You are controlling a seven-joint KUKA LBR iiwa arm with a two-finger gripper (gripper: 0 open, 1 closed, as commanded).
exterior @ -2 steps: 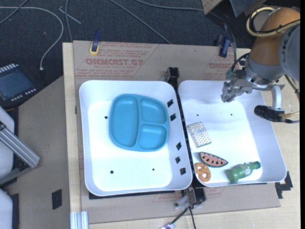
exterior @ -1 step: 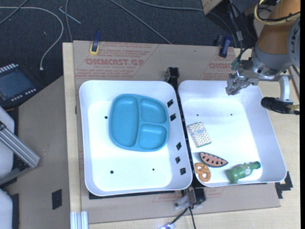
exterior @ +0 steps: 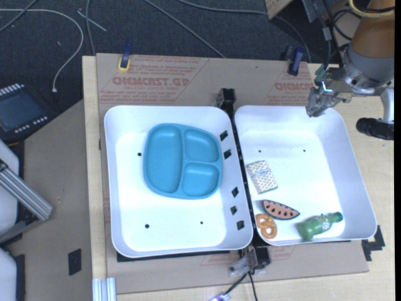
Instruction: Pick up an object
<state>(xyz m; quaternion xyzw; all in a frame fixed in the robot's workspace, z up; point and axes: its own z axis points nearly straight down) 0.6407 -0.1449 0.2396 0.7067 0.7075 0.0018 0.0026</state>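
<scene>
The right bin holds a small patterned packet, a toy watermelon slice, a pretzel and a green bottle lying on its side near the front edge. My gripper hangs over the right bin's far right corner, well away from all of them. Nothing shows between its tips.
A blue divided plate lies in the left bin. Black clips run along the seam between the bins. Blue clamps hold the cardboard base at the back. Cables trail on the dark floor behind.
</scene>
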